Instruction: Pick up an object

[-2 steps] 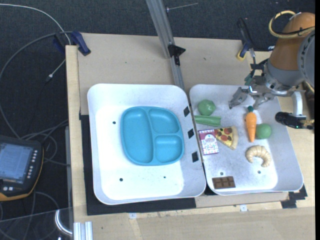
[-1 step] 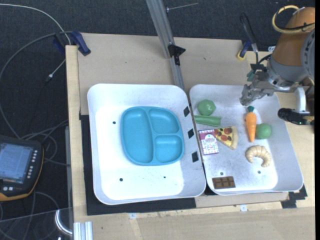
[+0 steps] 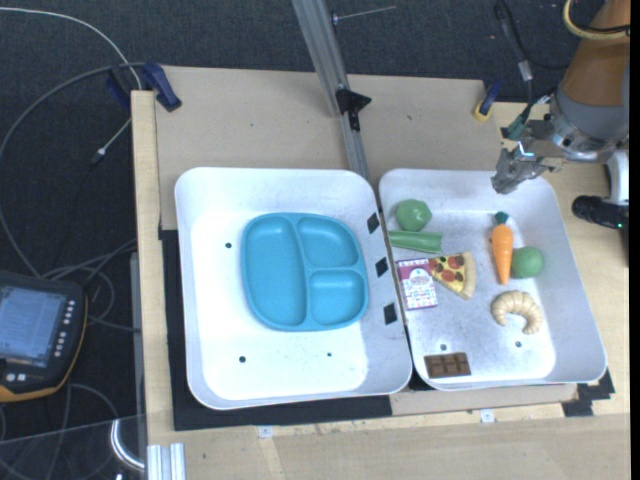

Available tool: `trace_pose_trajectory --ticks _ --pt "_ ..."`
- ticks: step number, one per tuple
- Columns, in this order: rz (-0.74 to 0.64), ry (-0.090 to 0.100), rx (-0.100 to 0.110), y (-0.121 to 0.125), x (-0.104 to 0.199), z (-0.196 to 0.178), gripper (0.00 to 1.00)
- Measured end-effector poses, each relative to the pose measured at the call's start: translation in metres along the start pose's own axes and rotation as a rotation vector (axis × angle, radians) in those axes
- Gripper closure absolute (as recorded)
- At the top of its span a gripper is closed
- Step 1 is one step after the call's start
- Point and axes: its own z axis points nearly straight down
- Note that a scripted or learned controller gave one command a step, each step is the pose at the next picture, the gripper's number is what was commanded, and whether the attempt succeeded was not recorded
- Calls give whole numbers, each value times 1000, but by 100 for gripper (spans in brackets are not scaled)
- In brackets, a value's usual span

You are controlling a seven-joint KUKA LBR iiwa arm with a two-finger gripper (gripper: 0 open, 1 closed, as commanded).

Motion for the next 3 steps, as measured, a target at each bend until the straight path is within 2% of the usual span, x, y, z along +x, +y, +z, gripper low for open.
trace_pose_trajectory --ticks 1,2,3 --pt "-1 -1 -1 -4 7 -60 100" --pt "-1 0 0 -3 7 -90 100" --pt "-3 3 8 -17 47 -85 100"
